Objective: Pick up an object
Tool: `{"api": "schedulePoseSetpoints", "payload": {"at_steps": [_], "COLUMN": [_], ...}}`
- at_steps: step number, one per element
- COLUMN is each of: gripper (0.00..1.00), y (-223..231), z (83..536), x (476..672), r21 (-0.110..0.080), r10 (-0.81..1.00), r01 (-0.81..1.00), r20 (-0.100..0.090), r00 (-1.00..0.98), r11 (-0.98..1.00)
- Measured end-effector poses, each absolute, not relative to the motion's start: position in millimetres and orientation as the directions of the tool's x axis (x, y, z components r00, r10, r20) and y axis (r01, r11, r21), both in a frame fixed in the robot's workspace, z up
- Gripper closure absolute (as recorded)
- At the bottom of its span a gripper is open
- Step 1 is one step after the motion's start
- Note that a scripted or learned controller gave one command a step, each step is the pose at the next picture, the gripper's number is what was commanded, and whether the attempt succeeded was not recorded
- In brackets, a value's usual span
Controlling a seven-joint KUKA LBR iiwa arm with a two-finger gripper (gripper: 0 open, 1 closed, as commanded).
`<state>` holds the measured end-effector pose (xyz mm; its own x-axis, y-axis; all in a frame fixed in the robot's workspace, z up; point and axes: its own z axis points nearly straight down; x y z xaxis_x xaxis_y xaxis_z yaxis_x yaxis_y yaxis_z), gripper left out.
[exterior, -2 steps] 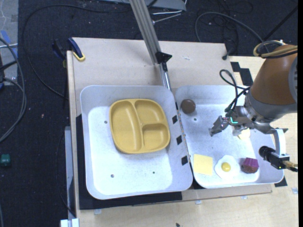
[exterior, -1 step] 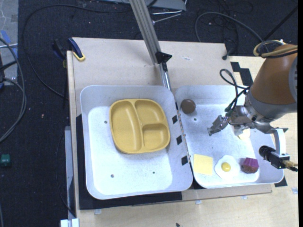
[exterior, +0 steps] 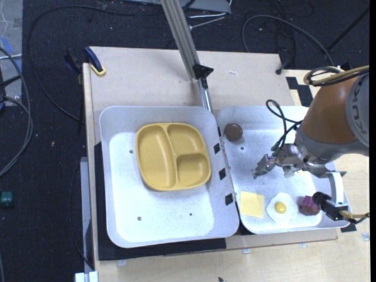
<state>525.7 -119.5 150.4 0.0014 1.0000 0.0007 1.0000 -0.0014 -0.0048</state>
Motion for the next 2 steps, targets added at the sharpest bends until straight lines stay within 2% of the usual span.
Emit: {"api": "schedulePoseSetpoints", "payload": {"at_steps": [1,2], "gripper": [0.0,1.0], "y": [-119,-119], "z": [96,110], "x": [524.5,525.9], "r21": [-0.005,0.0], "r10": [1.0,1.0], "r01": [1.0,1.0], "r20": [0.001,0.0], "r00": [0.002,0.003], "r11": [-0.002,-0.003]}}
